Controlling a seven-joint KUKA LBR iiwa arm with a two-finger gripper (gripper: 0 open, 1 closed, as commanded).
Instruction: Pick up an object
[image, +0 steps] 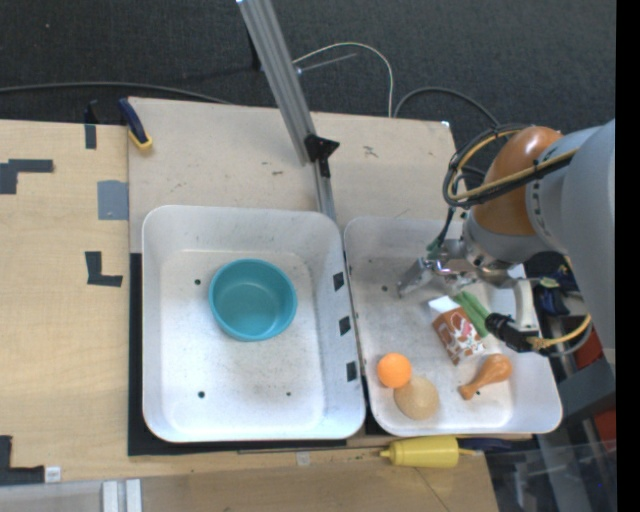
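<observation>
Bench fittings and clutter around the two bins

A grey metal pole (285, 85) slants down from the top centre of the frame to a black clamp (320, 148). Thin cables (350, 50) loop over the dark floor at the top. A blue-and-yellow clamp (134, 122) sits at the upper left on the pale board (230, 160). Grey and black tape marks (112, 199) dot the wooden benchtop (60, 340) at the left. A yellow bottle (425, 452) lies along the bottom edge, right of centre.

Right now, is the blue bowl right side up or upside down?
Right side up. The teal bowl in the left bin shows its open hollow facing upward, rim on top.
</observation>
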